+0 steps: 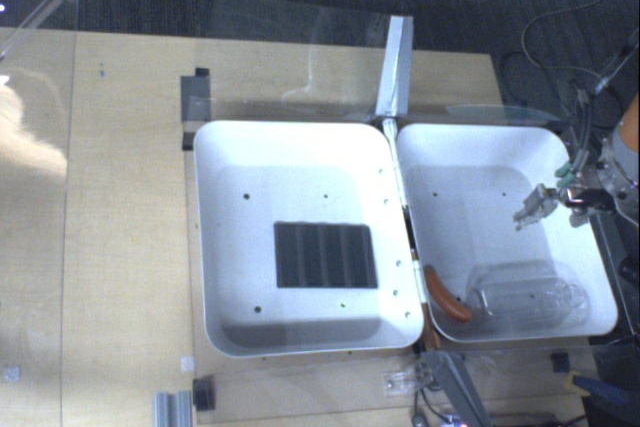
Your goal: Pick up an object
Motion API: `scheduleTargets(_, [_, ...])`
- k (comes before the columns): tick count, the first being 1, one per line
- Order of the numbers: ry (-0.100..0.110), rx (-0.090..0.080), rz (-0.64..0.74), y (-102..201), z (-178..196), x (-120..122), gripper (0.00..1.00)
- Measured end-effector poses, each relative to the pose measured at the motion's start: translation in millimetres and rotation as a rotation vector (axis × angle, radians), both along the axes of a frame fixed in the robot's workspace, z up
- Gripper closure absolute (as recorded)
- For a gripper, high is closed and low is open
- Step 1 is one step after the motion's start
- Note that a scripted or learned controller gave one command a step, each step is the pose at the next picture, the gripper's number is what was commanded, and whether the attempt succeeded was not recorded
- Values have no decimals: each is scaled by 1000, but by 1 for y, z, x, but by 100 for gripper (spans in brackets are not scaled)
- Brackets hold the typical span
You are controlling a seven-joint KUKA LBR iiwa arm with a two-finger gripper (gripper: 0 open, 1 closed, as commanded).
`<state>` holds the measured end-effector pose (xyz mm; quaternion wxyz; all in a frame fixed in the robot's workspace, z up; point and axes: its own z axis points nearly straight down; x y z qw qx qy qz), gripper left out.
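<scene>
Camera view: gripper (556, 204) over right bin (480, 150) (sausage (446, 296) apart)

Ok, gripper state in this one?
Gripper: over the right bin, nothing visibly held; open or closed cannot be told.

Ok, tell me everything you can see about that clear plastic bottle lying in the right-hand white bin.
The clear plastic bottle lies on its side on the floor of the right white bin, near the front wall. It looks transparent and colourless, so the white bin shows through it, with ribbed rings faintly visible along its body. Its long axis runs roughly left to right. An orange sausage-shaped object lies just to its left; whether they touch is unclear. The gripper hovers above and behind it, not touching.
</scene>
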<state>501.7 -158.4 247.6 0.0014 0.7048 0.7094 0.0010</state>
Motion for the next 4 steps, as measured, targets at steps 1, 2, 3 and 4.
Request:
scheduleTargets(1, [0, 1, -1, 74, -95, -14, 0])
scheduleTargets(2, [-10, -1, 154, 65, -158, 70, 0])
scheduleTargets(3, [-8, -1, 76, 68, -159, 120, 0])
scheduleTargets(4, [-8, -1, 76, 68, -159, 120, 0])
